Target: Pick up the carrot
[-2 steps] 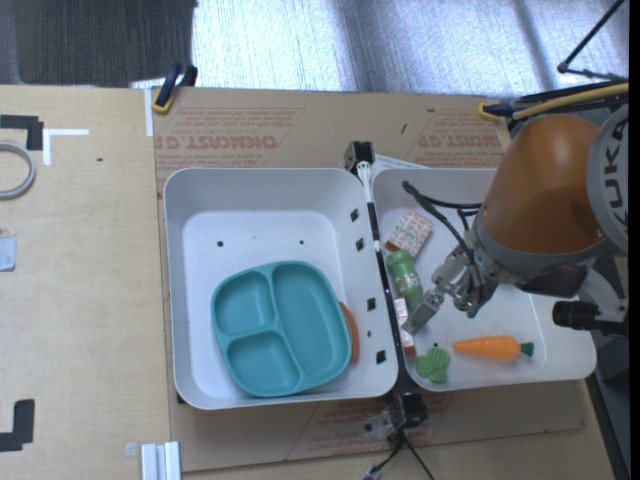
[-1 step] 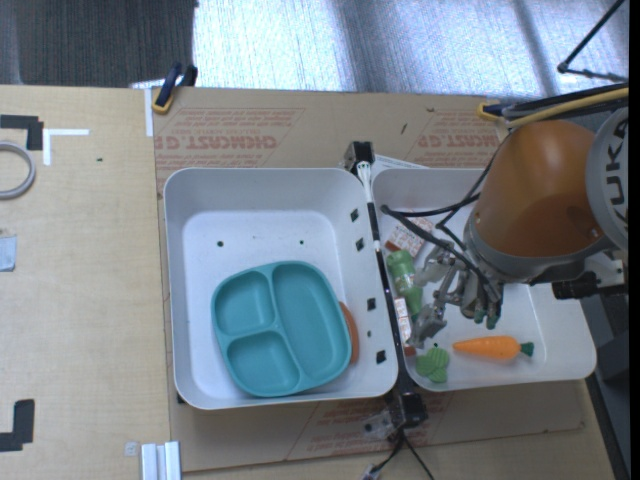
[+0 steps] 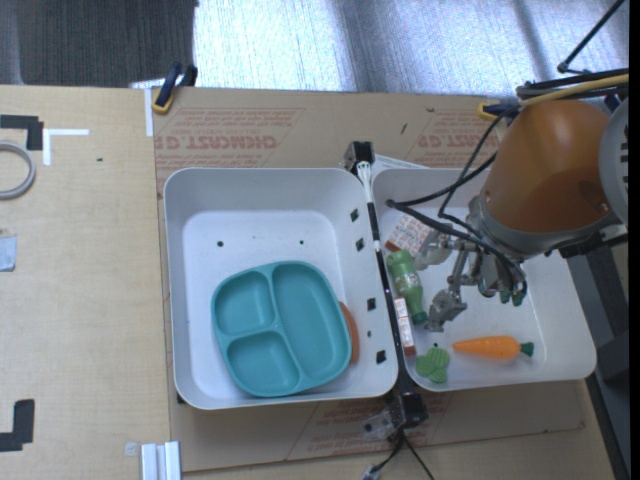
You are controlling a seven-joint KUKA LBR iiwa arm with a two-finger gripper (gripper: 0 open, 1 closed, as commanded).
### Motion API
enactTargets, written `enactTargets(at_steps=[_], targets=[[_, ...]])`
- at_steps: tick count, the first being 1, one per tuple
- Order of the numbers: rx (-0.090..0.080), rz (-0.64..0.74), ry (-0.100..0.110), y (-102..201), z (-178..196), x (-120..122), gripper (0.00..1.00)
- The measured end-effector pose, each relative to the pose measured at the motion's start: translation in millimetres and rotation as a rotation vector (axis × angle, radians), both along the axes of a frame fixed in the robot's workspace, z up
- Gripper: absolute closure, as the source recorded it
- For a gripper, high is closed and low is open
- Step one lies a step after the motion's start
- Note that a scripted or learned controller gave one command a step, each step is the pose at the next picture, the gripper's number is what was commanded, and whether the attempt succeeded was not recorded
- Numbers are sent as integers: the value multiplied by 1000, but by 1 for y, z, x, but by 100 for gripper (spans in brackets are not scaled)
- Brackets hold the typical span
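One carrot (image 3: 487, 347) visible; hand (image 3: 452, 308) partly hidden.

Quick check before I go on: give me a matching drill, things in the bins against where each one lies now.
Things:
1. orange plastic carrot with a green top
2. teal plastic plate with three compartments
3. green plastic bottle
4. small green leafy toy

Places:
A. left bin, on its floor
B. right bin, near edge, right of the leafy toy
C. right bin, along the divider side
D. right bin, near-left corner

The tool hangs above the right bin, between the bottle and the carrot.

Pairs: 1-B, 2-A, 3-C, 4-D
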State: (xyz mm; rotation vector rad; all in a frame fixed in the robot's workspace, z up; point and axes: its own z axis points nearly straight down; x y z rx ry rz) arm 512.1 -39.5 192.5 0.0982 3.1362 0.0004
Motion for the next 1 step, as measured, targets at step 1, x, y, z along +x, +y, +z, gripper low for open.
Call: enactTargets(at_steps=[1], targets=[[-1,293,1,1,0,-34,0]])
